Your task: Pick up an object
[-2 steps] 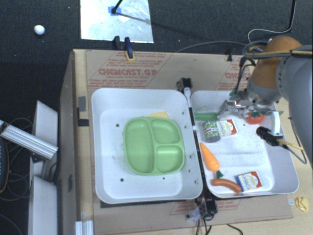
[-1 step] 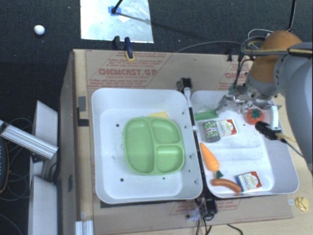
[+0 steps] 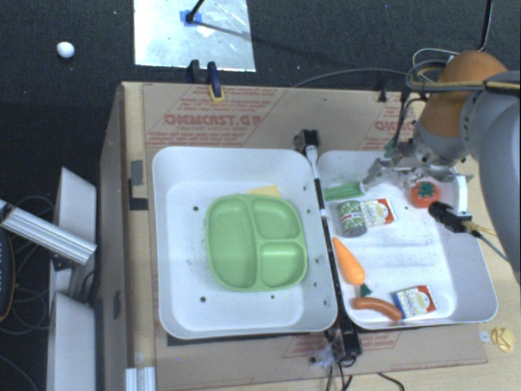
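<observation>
Pick-up in progress. The gripper (image 3: 389,168) hangs over the far edge of the right bin (image 3: 472,287); you cannot tell its finger state from here. Your nearest candidates are the tomato (image 3: 423,192) just right of it and the green stick (image 3: 343,190) to its left. Centre over one item and descend straight, clear of the bin wall. Right bin: one can (image 3: 352,217), two cartons, one carrot (image 3: 349,261), one sausage (image 3: 375,306). Left bin (image 3: 175,300): one green tray (image 3: 255,242)

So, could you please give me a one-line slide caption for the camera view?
KUKA arm's gripper hovers at the right bin's far edge, near a toy tomato; green divided plate in the left bin.
</observation>
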`<state>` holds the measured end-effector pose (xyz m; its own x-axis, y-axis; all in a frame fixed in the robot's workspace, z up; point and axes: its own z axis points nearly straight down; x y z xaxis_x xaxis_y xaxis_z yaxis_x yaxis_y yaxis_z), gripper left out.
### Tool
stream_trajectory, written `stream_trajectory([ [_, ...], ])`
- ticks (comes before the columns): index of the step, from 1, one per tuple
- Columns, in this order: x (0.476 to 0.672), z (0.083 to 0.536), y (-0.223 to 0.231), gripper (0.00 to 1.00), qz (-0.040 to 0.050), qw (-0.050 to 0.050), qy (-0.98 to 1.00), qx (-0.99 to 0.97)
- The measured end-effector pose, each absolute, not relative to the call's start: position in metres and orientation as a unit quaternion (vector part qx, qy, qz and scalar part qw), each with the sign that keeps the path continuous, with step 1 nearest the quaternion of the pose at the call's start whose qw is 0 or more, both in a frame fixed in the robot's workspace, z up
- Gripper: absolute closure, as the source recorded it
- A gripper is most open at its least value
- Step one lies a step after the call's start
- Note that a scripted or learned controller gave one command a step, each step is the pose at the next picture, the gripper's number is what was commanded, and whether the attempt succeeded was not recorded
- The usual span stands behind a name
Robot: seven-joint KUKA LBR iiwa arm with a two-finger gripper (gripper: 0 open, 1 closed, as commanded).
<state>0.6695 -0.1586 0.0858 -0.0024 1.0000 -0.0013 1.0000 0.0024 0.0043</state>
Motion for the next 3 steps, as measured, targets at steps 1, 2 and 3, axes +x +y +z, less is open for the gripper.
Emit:
stream_trajectory([
  [1,0.67,0.086,-0.165,0.0,0.0011,0.002,0.708,0.706],
  [2,0.67,0.086,-0.172,0.0,0.001,0.002,0.708,0.707],
  [3,0.669,0.086,-0.178,0.0,0.0008,0.002,0.708,0.707],
])
